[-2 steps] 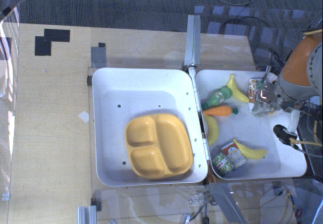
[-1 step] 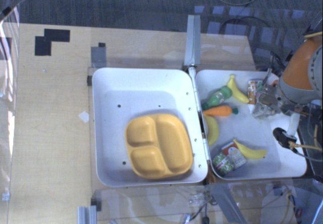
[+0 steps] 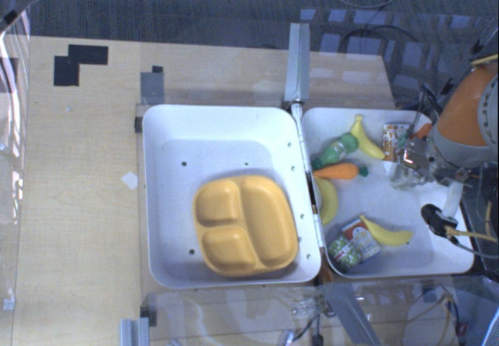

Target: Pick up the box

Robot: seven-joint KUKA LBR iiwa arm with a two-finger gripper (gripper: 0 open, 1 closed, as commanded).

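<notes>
Reaching in from the right of the frame, the arm (image 3: 466,114) has its gripper (image 3: 408,167) low in the right bin (image 3: 437,259), upper right part. Can't tell gripper state, too cluttered. Box (image 3: 392,137) sits just above-left of the gripper, near the bin's top wall, looks very close or touching, unclear. Nearby: green bottle (image 3: 337,150), carrot (image 3: 337,172), banana (image 3: 365,139) along the top. Another banana (image 3: 387,233) and a packet (image 3: 353,244) lower in the bin. Left bin (image 3: 168,142) holds a yellow divided tray (image 3: 245,223). Bench (image 3: 70,204) tan.
</notes>
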